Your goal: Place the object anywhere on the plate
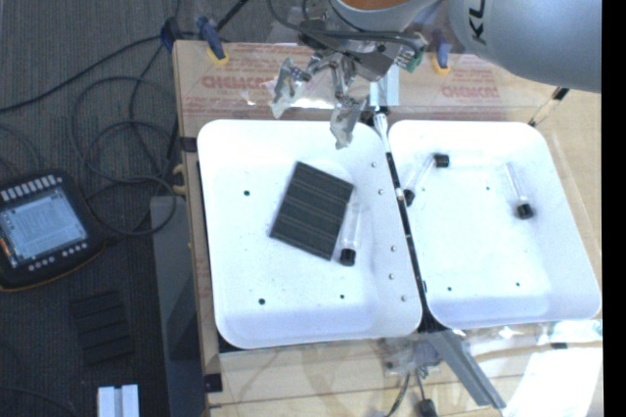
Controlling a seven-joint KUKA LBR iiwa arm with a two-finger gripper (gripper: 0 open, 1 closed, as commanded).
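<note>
A dark ribbed rectangular plate lies tilted in the middle of the left bin. A clear tube with a black cap lies along the plate's right edge, cap end toward the front. It touches or nearly touches the plate. My gripper hangs above the back rim of the left bin, behind the plate, open with nothing between its fingers.
The right bin holds two more clear tubes with black caps, one near its left wall and one toward its right. A divider rim runs between the bins. A pendant lies on the floor at left.
</note>
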